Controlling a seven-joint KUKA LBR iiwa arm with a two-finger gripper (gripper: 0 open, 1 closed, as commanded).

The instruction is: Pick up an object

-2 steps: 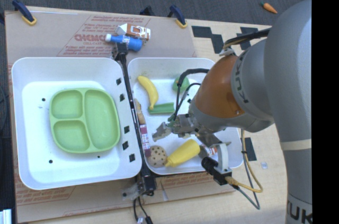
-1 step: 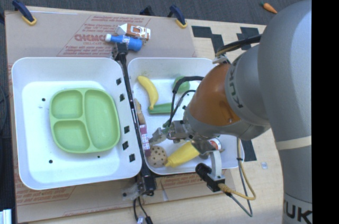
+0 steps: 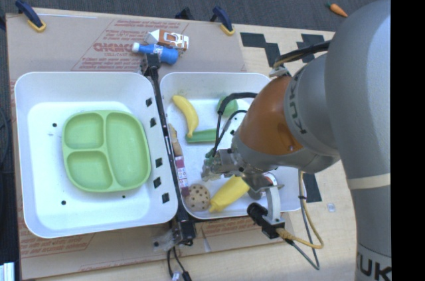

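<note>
The gripper (image 3: 226, 170) hangs low over the near end of the right bin (image 3: 199, 80), and whether it is open or closed I cannot tell, the wrist hides that from above. Just beside it, toward the bin's near corner, lies a yellow block (image 3: 230, 194), its long axis slanting from near-left up to far-right, with a speckled ball (image 3: 197, 194) touching or almost touching its left end. The banana (image 3: 186, 115) lies farther off, so I'd judge the block the likelier target.
</note>
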